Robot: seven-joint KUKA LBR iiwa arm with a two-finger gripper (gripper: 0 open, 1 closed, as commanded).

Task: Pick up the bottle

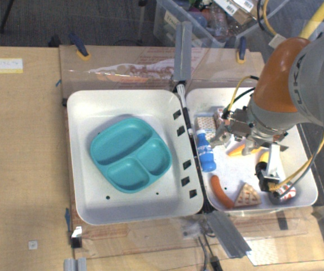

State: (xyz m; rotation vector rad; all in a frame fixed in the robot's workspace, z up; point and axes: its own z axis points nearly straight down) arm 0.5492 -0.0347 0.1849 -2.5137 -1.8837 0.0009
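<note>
The bottle (206, 152) is small and clear with a blue label. It lies on its side along the left wall of the right bin (306, 151). My gripper (225, 133) hangs low over the right bin's middle, just to the right of the bottle's upper end and slightly beyond it. Nothing shows between the gripper and the bottle, and the wrist hides how the gripper is set.
Also in the right bin are an orange-red sausage (219, 191), a pizza-slice toy (247, 196), an orange piece (237, 150) under the wrist and a checkered item (205, 121) at the back. A teal divided plate (131, 154) lies in the left bin (80, 168).
</note>
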